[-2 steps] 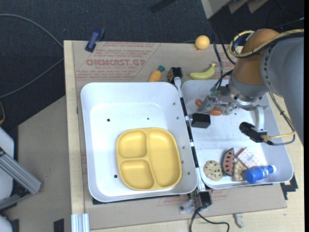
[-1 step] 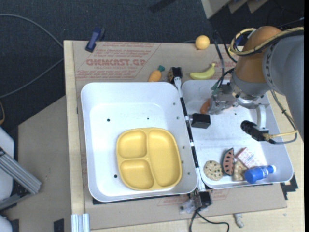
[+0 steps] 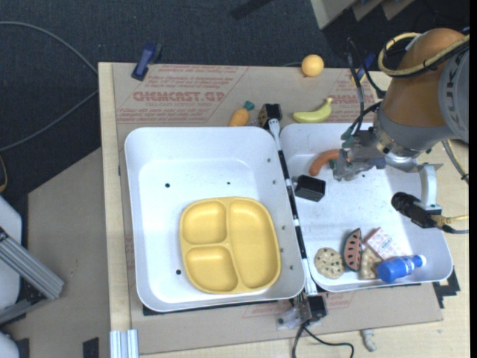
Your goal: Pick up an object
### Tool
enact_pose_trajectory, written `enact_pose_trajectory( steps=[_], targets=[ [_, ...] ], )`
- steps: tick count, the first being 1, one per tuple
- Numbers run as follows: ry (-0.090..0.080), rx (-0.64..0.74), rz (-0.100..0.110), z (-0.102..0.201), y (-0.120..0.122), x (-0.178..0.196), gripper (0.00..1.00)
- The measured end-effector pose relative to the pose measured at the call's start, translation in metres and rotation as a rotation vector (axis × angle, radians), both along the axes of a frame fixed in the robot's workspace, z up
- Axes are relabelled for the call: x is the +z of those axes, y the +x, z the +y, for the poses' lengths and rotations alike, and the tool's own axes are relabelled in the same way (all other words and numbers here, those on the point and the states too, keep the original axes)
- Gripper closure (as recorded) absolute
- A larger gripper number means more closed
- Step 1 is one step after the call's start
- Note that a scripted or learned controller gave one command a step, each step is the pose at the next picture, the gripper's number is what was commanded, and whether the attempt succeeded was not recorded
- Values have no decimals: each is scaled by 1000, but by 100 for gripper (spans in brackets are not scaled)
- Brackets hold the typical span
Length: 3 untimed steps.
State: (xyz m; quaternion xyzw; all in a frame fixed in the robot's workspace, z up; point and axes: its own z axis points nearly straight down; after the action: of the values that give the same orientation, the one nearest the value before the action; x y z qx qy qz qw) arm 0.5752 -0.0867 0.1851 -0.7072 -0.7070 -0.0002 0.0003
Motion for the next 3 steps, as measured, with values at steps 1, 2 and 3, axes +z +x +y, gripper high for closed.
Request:
enact_pose_trajectory(
  steps=[1, 2, 3],
  targets=[
    [-1, -1, 2, -37, -21, -8, 100],
    [0, 2, -2, 25, 44, 0, 100],
    [0, 1, 2, 48, 14, -1, 100]
  ],
)
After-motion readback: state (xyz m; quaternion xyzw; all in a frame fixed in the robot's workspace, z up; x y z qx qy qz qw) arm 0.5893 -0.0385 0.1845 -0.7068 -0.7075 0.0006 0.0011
